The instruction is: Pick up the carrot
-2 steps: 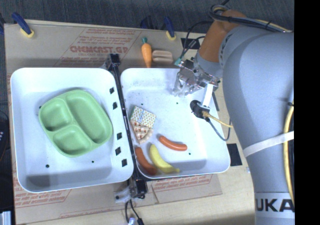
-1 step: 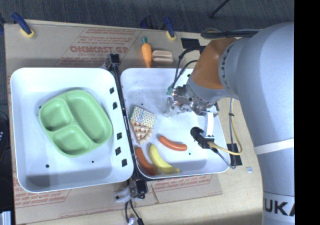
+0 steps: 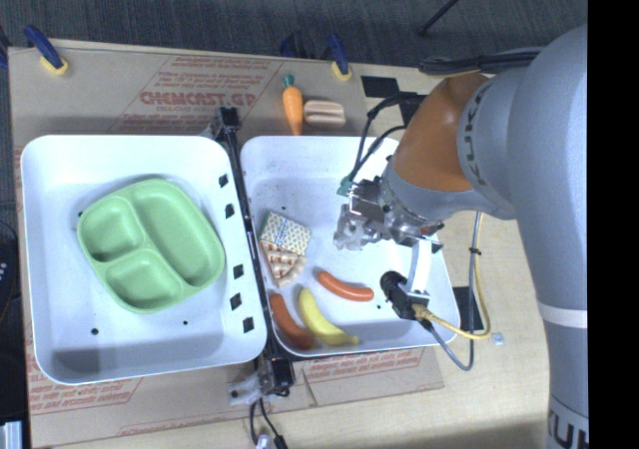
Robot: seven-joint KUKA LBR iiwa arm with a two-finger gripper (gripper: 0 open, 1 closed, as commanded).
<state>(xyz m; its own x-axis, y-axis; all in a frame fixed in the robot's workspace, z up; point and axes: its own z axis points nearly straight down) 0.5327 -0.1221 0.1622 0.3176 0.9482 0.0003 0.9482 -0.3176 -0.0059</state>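
The carrot [image 3: 292, 106], orange with a green top, lies on the cardboard just beyond the far edge of the right bin [image 3: 262, 160], outside both bins. My gripper [image 3: 352, 228] hangs over the middle of the right bin, well in front of the carrot and a little to its right. Nothing shows between it and the bin floor.
A tan bun-like piece [image 3: 323, 114] lies right beside the carrot. In the right bin are a waffle wedge [image 3: 284, 243], an orange sausage [image 3: 344, 286], a banana [image 3: 321, 321] and a darker sausage [image 3: 288, 318]. A green divided plate [image 3: 150, 242] sits in the left bin [image 3: 40, 237].
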